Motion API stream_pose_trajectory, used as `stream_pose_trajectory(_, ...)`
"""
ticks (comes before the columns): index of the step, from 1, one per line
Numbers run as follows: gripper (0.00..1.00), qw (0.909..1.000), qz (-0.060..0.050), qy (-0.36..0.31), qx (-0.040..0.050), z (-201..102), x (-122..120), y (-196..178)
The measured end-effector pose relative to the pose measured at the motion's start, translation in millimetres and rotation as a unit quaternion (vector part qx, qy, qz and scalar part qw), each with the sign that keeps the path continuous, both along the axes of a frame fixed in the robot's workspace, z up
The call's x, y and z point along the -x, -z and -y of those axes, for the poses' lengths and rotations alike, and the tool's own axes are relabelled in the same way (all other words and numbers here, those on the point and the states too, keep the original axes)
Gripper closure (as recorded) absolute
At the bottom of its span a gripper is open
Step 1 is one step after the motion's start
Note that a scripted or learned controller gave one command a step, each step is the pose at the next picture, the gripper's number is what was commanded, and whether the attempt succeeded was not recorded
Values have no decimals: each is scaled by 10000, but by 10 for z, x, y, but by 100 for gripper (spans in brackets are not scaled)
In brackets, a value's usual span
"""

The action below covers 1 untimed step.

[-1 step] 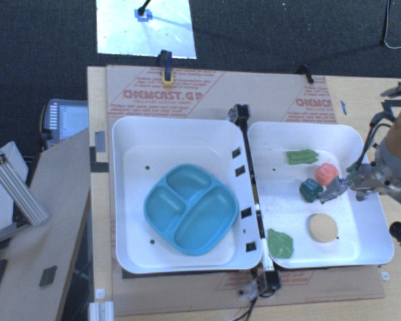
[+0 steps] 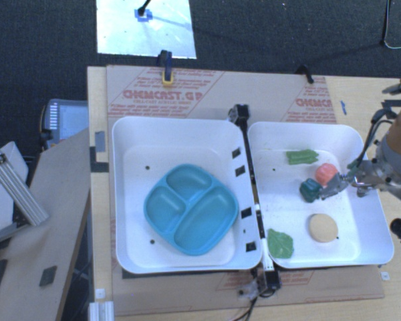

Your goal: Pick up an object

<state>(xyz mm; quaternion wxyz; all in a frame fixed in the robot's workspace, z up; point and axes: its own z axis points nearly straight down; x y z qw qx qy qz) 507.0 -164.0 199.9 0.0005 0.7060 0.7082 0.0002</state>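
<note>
The right bin (image 2: 371, 243) holds several small objects. A dark teal block (image 2: 309, 191) lies near its middle, with a salmon-red piece (image 2: 326, 172) just behind it. My gripper (image 2: 332, 188) reaches in from the right, low over the bin; its tip sits against the teal block's right side and just below the salmon piece. A tan round disc (image 2: 323, 227) lies in front of the gripper. A long green piece (image 2: 301, 156) rests toward the back, and a green leafy piece (image 2: 279, 243) sits in the front left corner.
The left bin (image 2: 130, 179) holds a blue divided plate (image 2: 190, 208). A black-clipped divider (image 2: 248, 186) runs between the two bins. Both bins stand on a cardboard sheet (image 2: 187, 92), and the grey arm (image 2: 394, 172) enters over the right bin's right wall.
</note>
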Motion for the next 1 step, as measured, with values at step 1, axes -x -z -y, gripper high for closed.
stream_pose_trajectory(1, 0, 10000, -17, 7, -4, 43, -87, 508)
